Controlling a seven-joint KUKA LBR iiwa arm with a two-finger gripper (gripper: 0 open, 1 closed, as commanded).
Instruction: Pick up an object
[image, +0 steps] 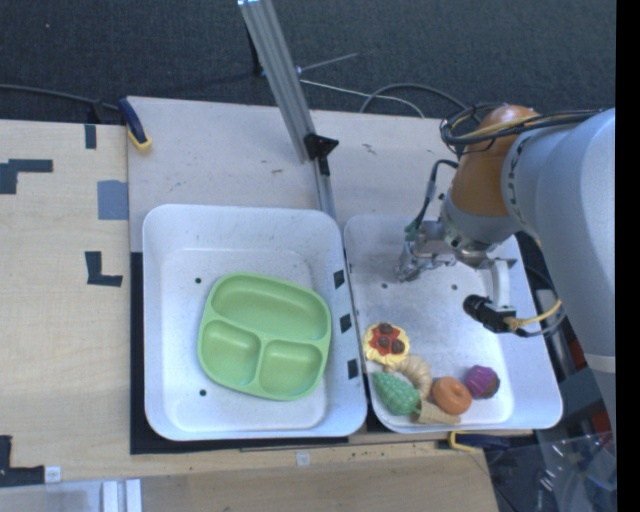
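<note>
My gripper hangs low over the bare upper left part of the right bin, with no object under or beside it. The toy foods lie in a cluster at that bin's front. They are a small pizza-like disc with red and yellow toppings, a tan bread piece, a green knobbly vegetable, an orange ball and a purple piece. The nearest of them, the pizza disc, lies well in front of the gripper.
The left bin holds a light green divided plate. A metal pole slants down to the ridge between the two bins. The arm's grey body and orange band overhang the right bin's far right corner, with cables alongside.
</note>
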